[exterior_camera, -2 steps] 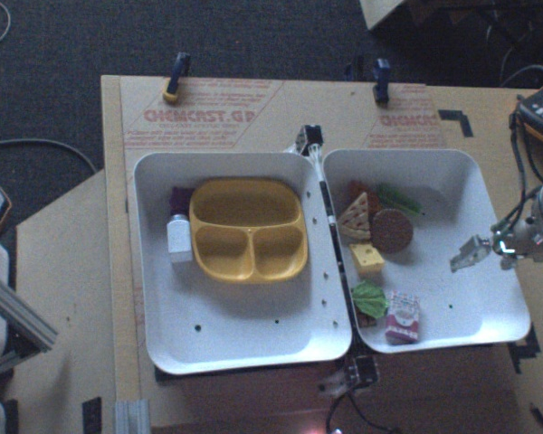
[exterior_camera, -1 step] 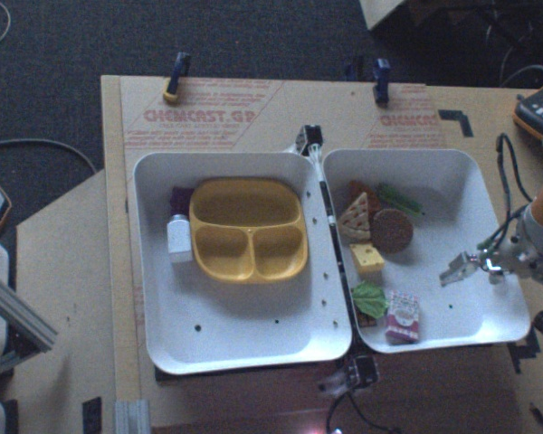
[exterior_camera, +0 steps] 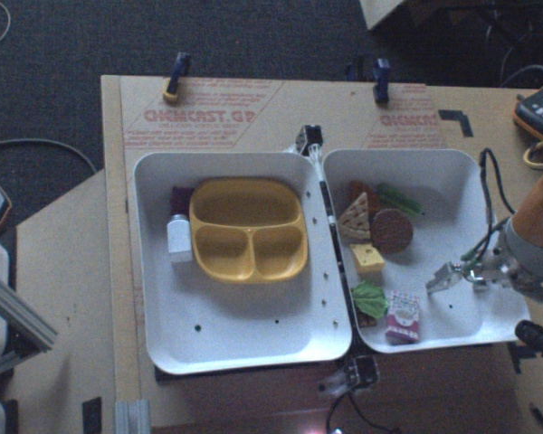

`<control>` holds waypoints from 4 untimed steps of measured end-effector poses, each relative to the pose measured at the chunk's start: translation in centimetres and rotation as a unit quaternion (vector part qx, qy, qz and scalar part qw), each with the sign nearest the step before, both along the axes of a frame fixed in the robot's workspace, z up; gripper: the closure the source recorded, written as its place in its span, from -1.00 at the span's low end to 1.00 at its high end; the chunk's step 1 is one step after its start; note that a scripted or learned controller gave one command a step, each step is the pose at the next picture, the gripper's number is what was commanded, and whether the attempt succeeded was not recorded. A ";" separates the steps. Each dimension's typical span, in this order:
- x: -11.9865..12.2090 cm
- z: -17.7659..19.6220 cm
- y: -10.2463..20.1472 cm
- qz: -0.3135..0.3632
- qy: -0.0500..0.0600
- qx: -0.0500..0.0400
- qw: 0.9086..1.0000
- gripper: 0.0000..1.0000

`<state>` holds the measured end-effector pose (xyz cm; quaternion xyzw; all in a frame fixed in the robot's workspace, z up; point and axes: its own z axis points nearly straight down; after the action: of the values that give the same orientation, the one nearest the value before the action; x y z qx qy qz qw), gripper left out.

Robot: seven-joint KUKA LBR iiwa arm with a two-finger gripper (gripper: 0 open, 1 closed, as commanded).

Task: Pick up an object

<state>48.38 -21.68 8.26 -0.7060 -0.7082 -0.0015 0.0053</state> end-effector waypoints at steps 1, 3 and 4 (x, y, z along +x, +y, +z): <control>0.0 1.2 -0.2 -0.001 -0.002 -0.003 1.000 1.00; 0.5 12.5 -0.2 -0.001 -0.007 -0.007 1.000 1.00; 0.6 14.4 -0.3 -0.001 -0.005 -0.006 1.000 1.00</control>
<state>48.98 -21.95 22.62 -0.7067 -0.7075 -0.0007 -0.0029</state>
